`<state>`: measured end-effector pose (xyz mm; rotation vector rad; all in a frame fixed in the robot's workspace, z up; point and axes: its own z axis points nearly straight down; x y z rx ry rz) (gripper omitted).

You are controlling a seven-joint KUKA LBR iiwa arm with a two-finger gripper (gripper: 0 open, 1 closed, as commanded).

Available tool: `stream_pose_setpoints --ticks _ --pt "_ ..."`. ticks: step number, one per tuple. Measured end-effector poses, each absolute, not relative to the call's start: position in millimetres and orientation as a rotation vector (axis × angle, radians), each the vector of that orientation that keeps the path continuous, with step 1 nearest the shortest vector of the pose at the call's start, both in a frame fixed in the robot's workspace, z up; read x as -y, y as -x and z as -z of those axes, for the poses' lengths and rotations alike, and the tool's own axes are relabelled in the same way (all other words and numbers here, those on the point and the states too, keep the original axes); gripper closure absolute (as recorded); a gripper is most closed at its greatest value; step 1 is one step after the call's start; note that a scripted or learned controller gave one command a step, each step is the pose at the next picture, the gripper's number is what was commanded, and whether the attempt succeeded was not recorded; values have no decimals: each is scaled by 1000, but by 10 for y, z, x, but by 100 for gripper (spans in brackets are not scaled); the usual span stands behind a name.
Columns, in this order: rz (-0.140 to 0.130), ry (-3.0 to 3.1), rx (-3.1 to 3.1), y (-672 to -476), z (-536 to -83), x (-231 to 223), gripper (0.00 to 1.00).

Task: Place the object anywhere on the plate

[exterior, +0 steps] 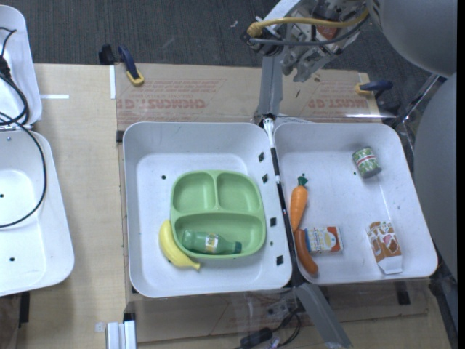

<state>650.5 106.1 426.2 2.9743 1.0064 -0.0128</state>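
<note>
A green divided plate (218, 195) rests in the left bin (142, 195). A green bottle (209, 243) lies on its side in the plate's large front compartment. A yellow banana (174, 247) lies on the bin floor against the plate's front left rim. My gripper (307, 70) hangs high over the bench's far side, above the gap between the two bins and well away from the plate. It is open with nothing between its fingers.
The right bin (407, 195) holds a carrot (298, 203) near its left wall, an orange-red piece (306, 259) in front of it, a small carton (323, 240), a taller carton (385, 247) and a green can (367, 162). A grey post (269, 86) stands behind the bins.
</note>
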Motion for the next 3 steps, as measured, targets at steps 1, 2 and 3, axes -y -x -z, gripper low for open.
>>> stream_pose_setpoints --ticks 1,2,3 --pt "11 -2955 -1062 -6474 -4379 -1499 100" --pt "13 -2901 -1202 -6524 -4374 -2039 100" --pt "12 -2885 -1238 -6565 -4275 -2281 100"
